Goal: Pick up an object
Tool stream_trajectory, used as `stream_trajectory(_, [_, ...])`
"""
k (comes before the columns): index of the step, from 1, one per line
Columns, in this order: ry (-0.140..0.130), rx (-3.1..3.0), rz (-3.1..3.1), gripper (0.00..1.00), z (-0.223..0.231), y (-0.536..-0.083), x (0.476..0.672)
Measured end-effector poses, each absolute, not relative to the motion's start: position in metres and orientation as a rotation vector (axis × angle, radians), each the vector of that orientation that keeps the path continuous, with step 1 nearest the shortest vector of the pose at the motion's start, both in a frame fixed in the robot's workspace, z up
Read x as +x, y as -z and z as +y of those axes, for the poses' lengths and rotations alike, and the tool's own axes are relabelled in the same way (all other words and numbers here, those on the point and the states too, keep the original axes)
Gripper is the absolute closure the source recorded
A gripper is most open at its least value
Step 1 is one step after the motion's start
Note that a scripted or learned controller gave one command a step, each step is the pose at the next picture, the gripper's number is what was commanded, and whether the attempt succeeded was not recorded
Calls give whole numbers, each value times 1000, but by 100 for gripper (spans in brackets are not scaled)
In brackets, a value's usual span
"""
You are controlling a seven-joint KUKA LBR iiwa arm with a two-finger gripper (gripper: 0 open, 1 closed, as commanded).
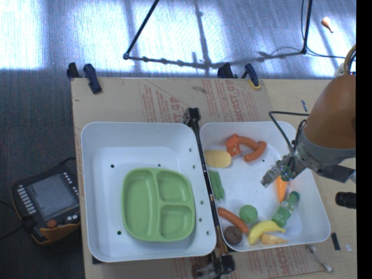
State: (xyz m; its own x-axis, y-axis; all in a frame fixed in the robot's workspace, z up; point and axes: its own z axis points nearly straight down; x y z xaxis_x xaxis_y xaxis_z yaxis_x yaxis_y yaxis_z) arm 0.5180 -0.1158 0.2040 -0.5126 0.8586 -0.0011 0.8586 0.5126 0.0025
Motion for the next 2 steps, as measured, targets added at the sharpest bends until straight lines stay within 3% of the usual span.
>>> stream_trajectory(1, [-1, 917, 3008, 100, -141, -106, 503])
stream_trajectory(2, [-2, 873, 3017, 100, -65, -188, 546])
